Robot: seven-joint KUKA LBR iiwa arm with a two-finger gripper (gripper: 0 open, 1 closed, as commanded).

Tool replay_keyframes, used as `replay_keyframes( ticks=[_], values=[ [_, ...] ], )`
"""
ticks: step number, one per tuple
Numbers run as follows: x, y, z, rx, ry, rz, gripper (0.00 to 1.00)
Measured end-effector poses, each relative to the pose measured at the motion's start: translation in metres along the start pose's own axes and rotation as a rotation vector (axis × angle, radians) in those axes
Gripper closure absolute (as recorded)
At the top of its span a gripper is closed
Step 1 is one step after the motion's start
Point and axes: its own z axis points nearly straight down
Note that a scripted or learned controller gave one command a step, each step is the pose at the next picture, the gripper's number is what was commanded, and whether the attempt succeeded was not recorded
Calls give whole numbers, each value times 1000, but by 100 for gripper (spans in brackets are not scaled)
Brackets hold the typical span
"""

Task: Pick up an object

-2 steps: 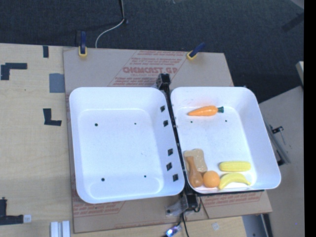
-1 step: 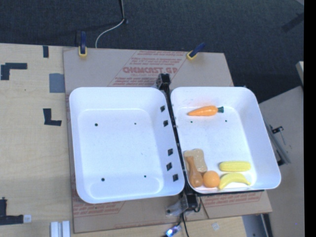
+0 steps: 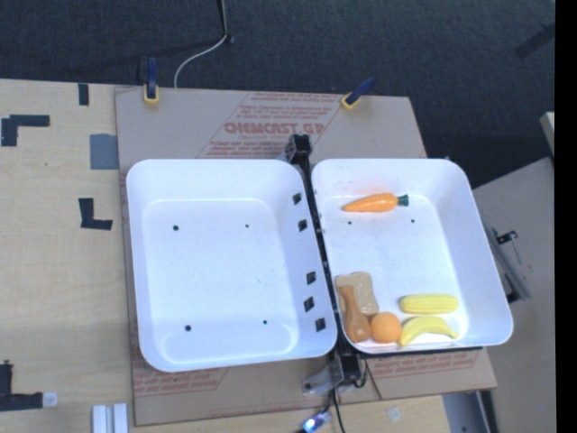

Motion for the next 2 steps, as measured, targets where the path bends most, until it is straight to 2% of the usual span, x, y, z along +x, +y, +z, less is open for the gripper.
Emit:
replay_keyframes(
  ticks=[2],
  values=[
    [2, 3, -20, -30, 2, 3, 100]
  ],
)
